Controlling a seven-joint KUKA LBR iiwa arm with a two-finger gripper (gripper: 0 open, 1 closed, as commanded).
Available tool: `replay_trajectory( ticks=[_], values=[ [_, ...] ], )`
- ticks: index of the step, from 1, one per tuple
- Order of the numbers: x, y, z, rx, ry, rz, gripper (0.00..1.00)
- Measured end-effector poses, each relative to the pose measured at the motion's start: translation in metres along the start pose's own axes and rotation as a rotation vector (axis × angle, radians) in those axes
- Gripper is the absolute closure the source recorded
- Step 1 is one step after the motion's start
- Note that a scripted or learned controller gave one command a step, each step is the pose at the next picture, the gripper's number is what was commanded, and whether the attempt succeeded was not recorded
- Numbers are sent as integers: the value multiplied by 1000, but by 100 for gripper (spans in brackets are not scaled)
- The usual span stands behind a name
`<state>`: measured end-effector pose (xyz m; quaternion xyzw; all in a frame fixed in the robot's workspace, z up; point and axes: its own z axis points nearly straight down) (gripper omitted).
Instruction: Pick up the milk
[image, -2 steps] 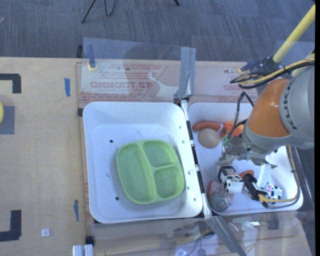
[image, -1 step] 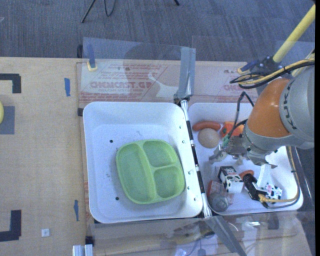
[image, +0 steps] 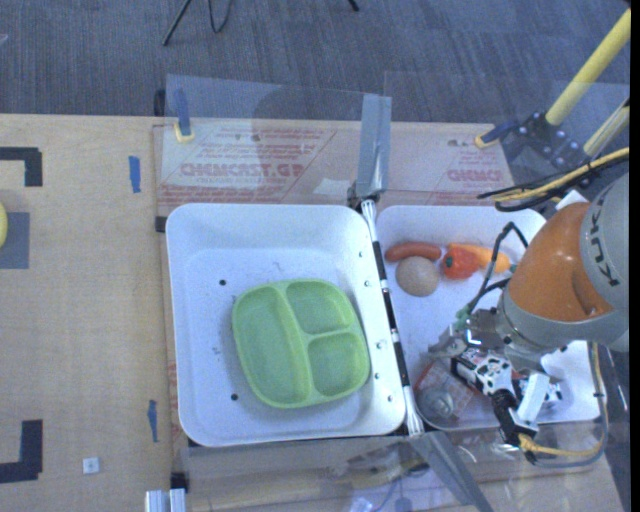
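Observation:
My gripper hangs low over the front part of the right bin, below the orange wrist band. The arm covers much of what lies under it. A white item with dark marks, which may be the milk, shows just right of the gripper near the bin's front edge. It is partly hidden, so I cannot tell whether the gripper touches it. A round greyish, can-like item lies just left of the gripper.
At the back of the right bin lie a red sausage, a beige round item and an orange vegetable. The left bin holds a green divided plate. Cables trail at the front right.

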<state>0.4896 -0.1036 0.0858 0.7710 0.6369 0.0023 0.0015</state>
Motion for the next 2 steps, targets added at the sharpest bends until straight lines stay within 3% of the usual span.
replay_trajectory(
  ticks=[1,2],
  values=[
    [0,1,-7,2,0,0,100],
    [84,2,-94,14,-4,35,100]
  ],
)
